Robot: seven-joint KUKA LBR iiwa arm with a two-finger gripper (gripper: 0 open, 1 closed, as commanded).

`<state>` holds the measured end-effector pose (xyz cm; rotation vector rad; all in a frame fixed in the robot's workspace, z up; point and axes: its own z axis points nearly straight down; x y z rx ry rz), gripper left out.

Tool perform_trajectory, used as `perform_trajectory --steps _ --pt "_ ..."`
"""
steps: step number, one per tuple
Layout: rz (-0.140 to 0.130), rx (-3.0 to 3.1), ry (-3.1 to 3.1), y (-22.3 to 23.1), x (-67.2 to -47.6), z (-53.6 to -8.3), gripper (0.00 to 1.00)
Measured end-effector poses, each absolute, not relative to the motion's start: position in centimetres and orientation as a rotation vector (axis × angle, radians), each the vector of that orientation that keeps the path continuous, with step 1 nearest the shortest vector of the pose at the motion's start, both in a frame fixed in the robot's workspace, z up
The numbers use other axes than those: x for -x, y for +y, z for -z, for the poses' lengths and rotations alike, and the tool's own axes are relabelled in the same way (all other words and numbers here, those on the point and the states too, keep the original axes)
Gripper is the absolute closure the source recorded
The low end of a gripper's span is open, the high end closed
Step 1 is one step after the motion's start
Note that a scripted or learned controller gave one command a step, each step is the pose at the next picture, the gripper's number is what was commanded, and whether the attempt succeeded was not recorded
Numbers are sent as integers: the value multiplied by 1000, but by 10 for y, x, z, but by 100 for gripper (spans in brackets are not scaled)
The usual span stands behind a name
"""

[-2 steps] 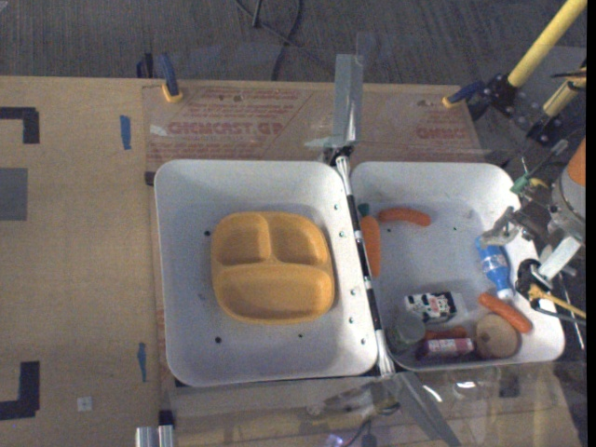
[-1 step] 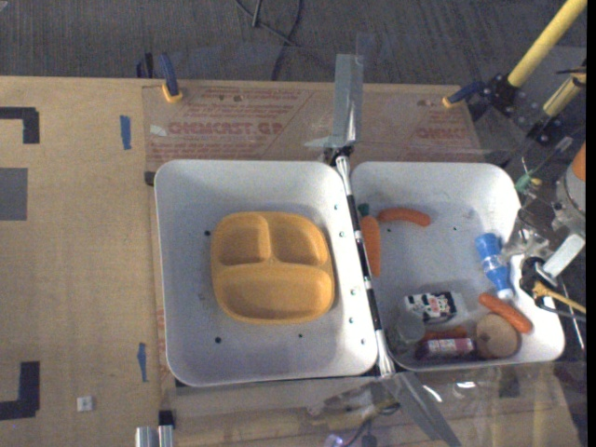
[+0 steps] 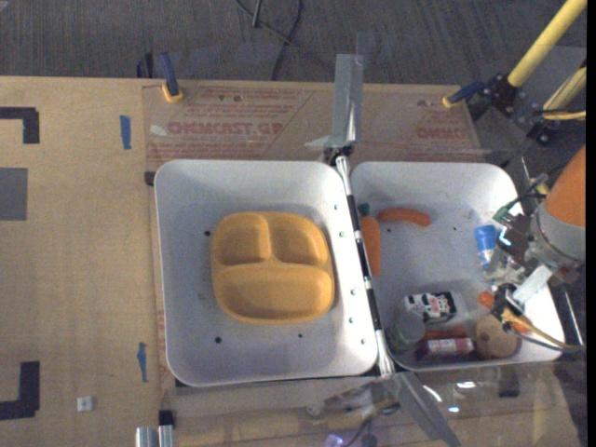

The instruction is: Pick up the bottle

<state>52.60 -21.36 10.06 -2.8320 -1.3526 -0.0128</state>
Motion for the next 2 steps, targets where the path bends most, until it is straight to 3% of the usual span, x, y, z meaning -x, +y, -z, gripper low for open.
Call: perform_trajectory --steps 1,2 --pt "-6 2798 -1423 -171 -600 -225 100" --pt "-7 2798 -1423 -171 -600 -225 0"
